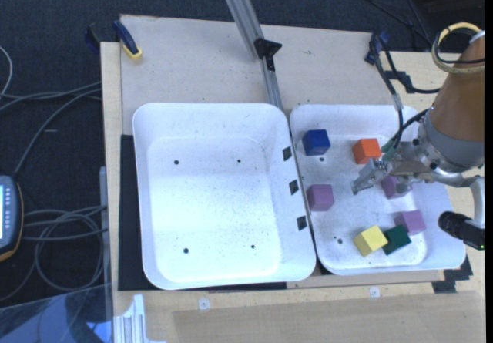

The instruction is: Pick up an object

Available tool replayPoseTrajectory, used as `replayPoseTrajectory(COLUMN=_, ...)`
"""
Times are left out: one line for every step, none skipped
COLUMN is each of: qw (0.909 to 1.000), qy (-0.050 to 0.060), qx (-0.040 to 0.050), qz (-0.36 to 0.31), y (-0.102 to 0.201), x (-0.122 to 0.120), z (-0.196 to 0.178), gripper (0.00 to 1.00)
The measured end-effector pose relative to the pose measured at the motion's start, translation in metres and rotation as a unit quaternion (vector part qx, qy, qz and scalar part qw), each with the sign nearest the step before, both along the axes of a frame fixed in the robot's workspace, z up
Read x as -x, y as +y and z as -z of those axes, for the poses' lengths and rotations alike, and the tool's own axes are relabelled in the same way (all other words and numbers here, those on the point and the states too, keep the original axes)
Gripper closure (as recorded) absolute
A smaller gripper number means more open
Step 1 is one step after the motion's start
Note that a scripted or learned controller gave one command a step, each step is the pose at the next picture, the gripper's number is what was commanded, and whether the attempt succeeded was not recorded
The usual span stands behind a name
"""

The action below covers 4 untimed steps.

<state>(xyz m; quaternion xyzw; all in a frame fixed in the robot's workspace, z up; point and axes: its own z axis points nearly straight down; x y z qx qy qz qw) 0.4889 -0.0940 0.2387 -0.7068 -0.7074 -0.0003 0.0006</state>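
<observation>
The tool point(371, 177) hangs low in the right bin point(339, 257); its state, I cannot tell. The orange block point(366, 150) lies just behind it, the purple block point(320, 196) off to its left.

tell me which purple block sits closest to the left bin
The purple block just below the blue block; it lies by the dividing wall, while the other two purple blocks sit further right.

Left bin point(154, 203) floor open, right bin point(339, 257) crowded with blocks, slanted metal pole point(245, 14) crossing above the bins' divide
</observation>
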Motion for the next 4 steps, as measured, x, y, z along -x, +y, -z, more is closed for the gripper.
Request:
replayPoseTrajectory(qw=1.0000, qy=0.000, qx=0.0002, qz=0.000, y=0.000, x=0.000, z=0.000, gripper=0.00)
replayPoseTrajectory(qw=1.0000, qy=0.003, qx=-0.0004, qz=0.001, y=0.002, x=0.005, z=0.043, gripper=0.00)
replayPoseTrajectory(qw=1.0000, qy=0.003, qx=-0.0003, qz=0.000, y=0.001, x=0.003, z=0.087, gripper=0.00)
replayPoseTrajectory(qw=1.0000, qy=0.003, qx=-0.0005, qz=0.001, y=0.001, x=0.004, z=0.140, gripper=0.00)
